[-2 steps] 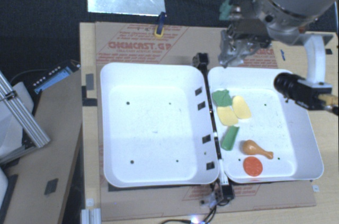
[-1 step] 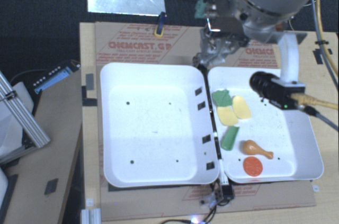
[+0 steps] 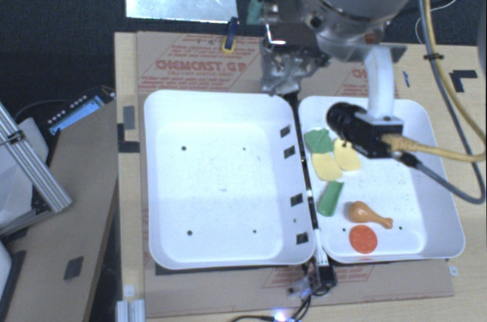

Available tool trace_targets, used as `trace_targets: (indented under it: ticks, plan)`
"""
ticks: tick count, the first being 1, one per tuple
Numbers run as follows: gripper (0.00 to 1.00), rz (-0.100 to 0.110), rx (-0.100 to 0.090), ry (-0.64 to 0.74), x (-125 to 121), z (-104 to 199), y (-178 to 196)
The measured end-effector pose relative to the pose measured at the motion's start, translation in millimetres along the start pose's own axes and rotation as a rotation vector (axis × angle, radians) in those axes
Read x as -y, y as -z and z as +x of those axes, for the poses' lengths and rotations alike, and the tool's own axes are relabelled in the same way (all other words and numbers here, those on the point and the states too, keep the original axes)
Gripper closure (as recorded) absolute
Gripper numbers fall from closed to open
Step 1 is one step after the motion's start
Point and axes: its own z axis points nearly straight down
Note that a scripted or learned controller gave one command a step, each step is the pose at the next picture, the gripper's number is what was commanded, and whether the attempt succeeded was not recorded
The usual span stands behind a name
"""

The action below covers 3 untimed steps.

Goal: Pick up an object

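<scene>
The right bin (image 3: 426,199) holds several toy foods: a green leafy piece (image 3: 318,139), a yellow piece (image 3: 327,167), a second pale yellow piece (image 3: 347,157), a green stick (image 3: 330,197), an orange drumstick (image 3: 369,215) and a red disc (image 3: 364,239). My gripper (image 3: 283,81) hangs over the far end of the divider between the two bins, well behind the foods. Nothing shows in its grasp. A black cylinder (image 3: 358,130) on the arm overhangs the far part of the right bin and hides part of the pale yellow piece.
The left bin (image 3: 221,176) lies beside the right one on a cardboard sheet (image 3: 190,62). The arm's grey body and yellow cables (image 3: 441,153) cross above the right bin's far and right side. A metal frame (image 3: 30,168) stands at the left.
</scene>
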Motion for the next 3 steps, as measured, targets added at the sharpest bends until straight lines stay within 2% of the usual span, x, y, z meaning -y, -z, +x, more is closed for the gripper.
trace_targets:
  ticks: [1,2,3]
  plan:
    - [1.00,0.000,0.000,0.000,-0.1,38.2,-0.2]
    - [1.00,0.000,0.002,-0.014,-0.4,-45.9,0.5]
    - [1.00,-0.002,0.004,-0.018,-19.9,-153.3,0.8]
